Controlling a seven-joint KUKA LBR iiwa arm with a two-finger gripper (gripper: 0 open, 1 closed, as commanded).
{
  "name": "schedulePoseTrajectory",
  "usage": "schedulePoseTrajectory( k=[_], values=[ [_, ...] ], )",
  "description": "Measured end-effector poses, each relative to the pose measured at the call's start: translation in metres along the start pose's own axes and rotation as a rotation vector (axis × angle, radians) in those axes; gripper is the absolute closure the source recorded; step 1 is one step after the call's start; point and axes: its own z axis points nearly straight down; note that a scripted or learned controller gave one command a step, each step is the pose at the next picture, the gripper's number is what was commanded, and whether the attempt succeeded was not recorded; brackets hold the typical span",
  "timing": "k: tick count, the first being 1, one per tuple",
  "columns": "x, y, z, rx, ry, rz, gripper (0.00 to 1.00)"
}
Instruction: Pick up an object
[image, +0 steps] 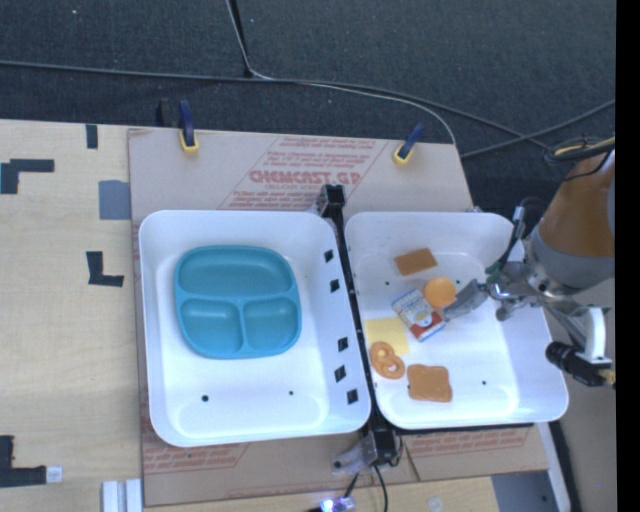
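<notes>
- Two white bins side by side, centre of frame, on a cardboard sheet (300, 175) clamped at its top edge by two blue-and-yellow clips.
- Left bin (160, 400): blue divided tray (238, 300), three compartments, sits in the bin's upper half.
- Right bin (500, 390): all the small objects, clustered in its left half.
- Brown flat cracker-like piece (415, 262) uppermost.
- Orange ball (439, 292) just below it, touching or just beside a small blue/red/white carton (418, 312).
- Yellow flat square (384, 334) lower left of the carton.
- Orange ring (386, 360) overlaps the yellow square's bottom edge.
- Toast-coloured slab (430, 383) lowest, just right of the ring.
- Arm (575, 235) enters from right edge of frame, orange band visible at upper right.
- Gripper (462, 301) reaches left into the right bin, tip just beside the orange ball and carton, right of both.
- Gripper state: cannot tell, too small and blurred; no object seen held.
- Black cables run across the dark floor at top of frame.
</notes>
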Motion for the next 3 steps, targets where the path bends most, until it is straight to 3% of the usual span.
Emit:
schedulePoseTrajectory(
  k=[2, 3],
  values=[
    [0.000, -0.004, 0.071, -0.004, 0.000, 0.000, 0.00],
    [0.004, 0.000, 0.056, -0.012, 0.007, -0.003, 1.00]
  ],
)
